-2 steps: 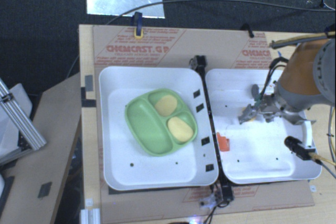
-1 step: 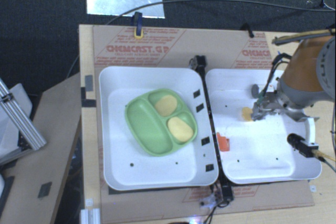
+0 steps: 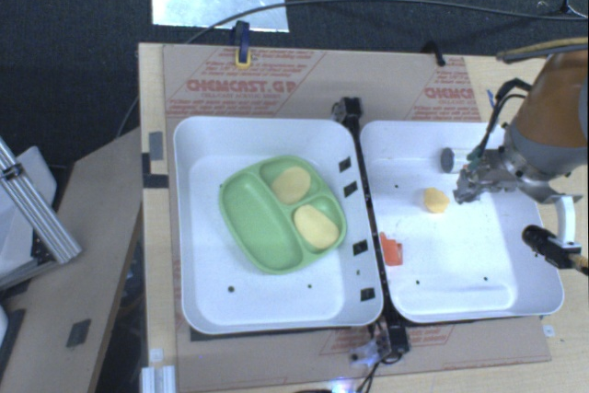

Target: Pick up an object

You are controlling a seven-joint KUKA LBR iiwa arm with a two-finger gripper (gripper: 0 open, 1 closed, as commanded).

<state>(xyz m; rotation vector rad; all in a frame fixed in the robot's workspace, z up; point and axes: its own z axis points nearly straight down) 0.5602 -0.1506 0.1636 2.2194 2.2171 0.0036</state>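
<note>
A small yellow object [image 3: 436,200] lies in the right bin [image 3: 460,290], near its middle. A small orange-red piece [image 3: 392,251] rests by that bin's left wall. My gripper [image 3: 465,189] hangs low just to the right of the yellow object, close to it; nothing shows between its fingers. A small grey cylinder [image 3: 446,159] lies near the bin's back, left of the wrist. In the left bin [image 3: 212,290] sits a green divided plate [image 3: 276,216] with two pale yellow pieces [image 3: 292,184] [image 3: 317,226] in its right-hand compartments.
The arm's orange-banded wrist [image 3: 557,110] covers the right bin's far right corner. A black divider with clips [image 3: 363,198] runs between the bins. Cardboard [image 3: 304,78] lies beneath both bins.
</note>
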